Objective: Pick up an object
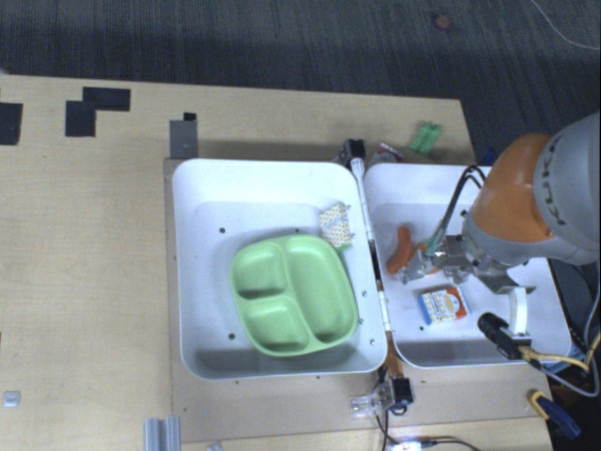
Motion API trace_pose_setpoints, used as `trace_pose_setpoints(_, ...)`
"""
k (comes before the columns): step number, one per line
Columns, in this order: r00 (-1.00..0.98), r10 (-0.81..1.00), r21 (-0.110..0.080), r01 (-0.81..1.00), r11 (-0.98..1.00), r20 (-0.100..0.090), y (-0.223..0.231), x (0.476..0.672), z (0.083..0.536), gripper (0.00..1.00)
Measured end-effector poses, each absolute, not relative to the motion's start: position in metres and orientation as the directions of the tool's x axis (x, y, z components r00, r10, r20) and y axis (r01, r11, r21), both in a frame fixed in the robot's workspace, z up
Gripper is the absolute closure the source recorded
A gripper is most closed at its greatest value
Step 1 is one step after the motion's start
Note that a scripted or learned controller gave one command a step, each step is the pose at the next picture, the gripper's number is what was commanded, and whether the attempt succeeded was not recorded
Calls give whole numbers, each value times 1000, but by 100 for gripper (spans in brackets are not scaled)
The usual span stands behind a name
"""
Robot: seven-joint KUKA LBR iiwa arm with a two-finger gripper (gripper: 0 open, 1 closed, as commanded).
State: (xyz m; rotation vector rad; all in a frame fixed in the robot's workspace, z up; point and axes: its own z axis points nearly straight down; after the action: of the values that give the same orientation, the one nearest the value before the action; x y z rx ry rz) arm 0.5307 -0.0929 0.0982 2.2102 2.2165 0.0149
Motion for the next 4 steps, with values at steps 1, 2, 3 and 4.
trace_pose_setpoints(1, -3, 1000, 18, 1000, 3, -1, -92, 532, 109, 100)
trace_pose_setpoints(2, -4, 1000, 18, 1000, 4, -1, -92, 532, 109, 0)
trace_pose_setpoints(3, -4, 1000, 21, 1000, 4, 0, -91, 533, 119, 100)
trace_pose_setpoints(4, -5, 1000, 21, 1000, 5, 0, -91, 533, 119, 0)
